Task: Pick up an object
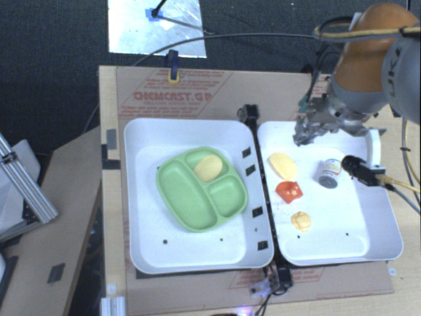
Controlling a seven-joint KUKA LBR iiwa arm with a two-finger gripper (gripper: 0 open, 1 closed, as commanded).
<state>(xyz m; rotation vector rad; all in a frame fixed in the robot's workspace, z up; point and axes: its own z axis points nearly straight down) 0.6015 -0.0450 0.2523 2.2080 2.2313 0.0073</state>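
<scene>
A: Are the fingers [306, 135] clenched or released?
B: I cannot tell; they blur into a dark tip over the right bin's [375, 239] far edge.
A: What lies below?
B: A smooth yellow slab [283, 165], red block [289, 191], small can [329, 172], lumpy yellow piece [301, 220]. The near half lies bare.
A: The left bin [141, 242]?
B: A green divided plate [197, 196] holding a yellow lump [209, 168].

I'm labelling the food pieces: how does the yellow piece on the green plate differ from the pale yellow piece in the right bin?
The piece on the green plate is rounder and deeper yellow; the piece in the right bin is paler, flatter and longer. The first sits in a compartment of the plate; the second lies on the bin floor. Both lie free of the gripper.
</scene>
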